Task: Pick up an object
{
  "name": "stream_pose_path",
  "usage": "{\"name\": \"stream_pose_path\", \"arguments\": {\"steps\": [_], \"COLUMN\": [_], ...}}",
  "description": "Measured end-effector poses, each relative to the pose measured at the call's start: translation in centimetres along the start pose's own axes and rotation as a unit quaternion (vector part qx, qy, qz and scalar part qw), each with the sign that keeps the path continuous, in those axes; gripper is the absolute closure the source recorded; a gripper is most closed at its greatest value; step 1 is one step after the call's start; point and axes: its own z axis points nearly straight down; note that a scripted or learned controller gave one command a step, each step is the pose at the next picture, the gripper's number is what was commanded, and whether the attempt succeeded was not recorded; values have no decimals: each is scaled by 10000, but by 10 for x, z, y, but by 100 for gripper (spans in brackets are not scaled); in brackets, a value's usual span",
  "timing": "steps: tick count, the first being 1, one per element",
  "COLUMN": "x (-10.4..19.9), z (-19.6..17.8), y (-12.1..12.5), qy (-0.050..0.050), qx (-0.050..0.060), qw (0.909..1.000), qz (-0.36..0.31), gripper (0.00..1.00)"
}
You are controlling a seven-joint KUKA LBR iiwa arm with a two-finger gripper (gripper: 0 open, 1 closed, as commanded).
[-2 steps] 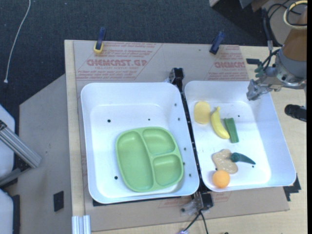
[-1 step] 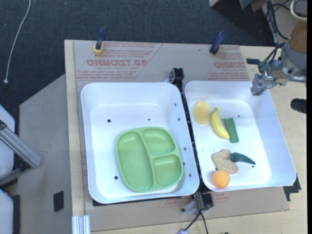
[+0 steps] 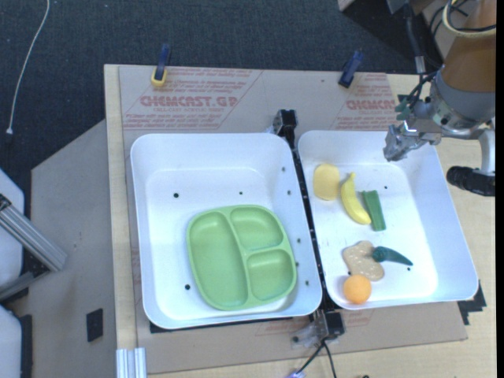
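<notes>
- Hovered over the far right corner of the right-hand shallow white plastic bin: the grey two-finger gripper, well apart from every item below.
- Grasped nothing; impossible to tell whether released or clenched.
- Lay untouched on the right bin's floor: a pale yellow lemon-shaped toy, touching or nearly touching a yellow plastic banana, just beside a dark green oblong piece.
- Nearer the front: a beige lumpy toy, a dark teal pepper-like piece, a small orange ball.
- Sat in the left-hand white bin: a light green three-compartment plastic tray.
- Judged barely begun: choosing, descending, closing and lifting all left.
</notes>
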Motion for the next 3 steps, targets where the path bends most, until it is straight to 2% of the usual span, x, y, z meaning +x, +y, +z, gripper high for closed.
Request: {"name": "stream_pose_path", "arguments": {"steps": [2,3], "x": [106,162], "z": [-7,3], "y": [-18,-40], "qy": [3,4], "qx": [6,13], "qw": [10000,10000], "qz": [-8,-6], "gripper": [100,100]}}
